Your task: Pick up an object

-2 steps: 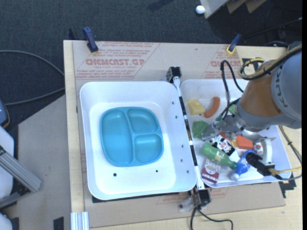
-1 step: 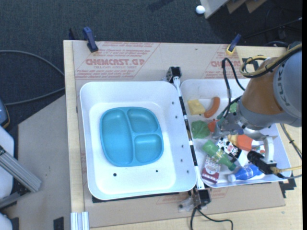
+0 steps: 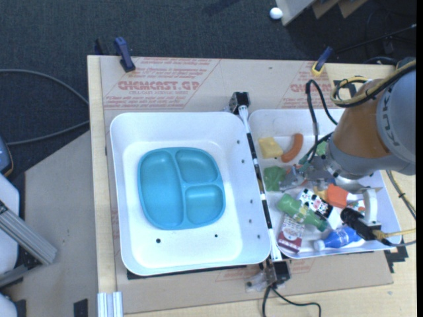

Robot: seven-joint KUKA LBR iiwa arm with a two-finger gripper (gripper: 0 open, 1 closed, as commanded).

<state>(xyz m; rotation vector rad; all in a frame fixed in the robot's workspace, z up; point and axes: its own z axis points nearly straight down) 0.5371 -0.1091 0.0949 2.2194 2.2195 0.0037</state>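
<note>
The right bin (image 3: 284,119) holds several small objects: a yellow block (image 3: 269,146), an orange-red sausage (image 3: 292,147), a green piece (image 3: 273,176), a green bottle-like item (image 3: 301,211), a black-and-white patterned piece (image 3: 310,201), an orange piece (image 3: 336,195), a red-and-white packet (image 3: 291,233) and a blue item (image 3: 342,237). My gripper (image 3: 309,171) reaches low into this bin from the right, over the middle of the pile, just right of the green piece. The arm's wrist (image 3: 353,157) hides part of the bin behind it.
The left bin (image 3: 125,197) bears a blue divided plate (image 3: 181,187). A ridge with black clamps separates the two bins. Cables run along the bench's right side beside the arm. Blue clips hold the cardboard at the back edge.
</note>
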